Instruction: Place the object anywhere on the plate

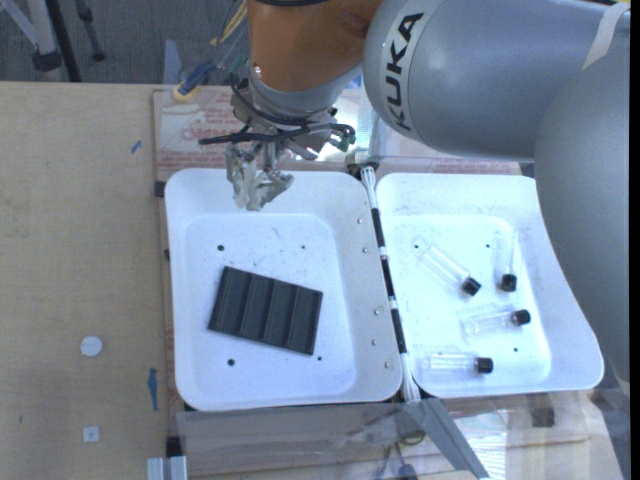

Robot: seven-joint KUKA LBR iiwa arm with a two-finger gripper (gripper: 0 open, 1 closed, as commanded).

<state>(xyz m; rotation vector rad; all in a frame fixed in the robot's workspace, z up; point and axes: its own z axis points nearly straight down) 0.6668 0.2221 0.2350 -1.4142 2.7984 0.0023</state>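
Gripper (258, 183) hung over the left bin's (190, 368) far rim.
Whether it held anything could not be told; the dark ridged plate (266, 310) lay mid-bin, likely next to approach.

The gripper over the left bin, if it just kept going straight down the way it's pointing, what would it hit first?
Probably the left bin's white floor near its back rim. The gripper points downward there, and the dark ridged plate lies nearer the camera, off that line. Depth is hard to judge from this slant.
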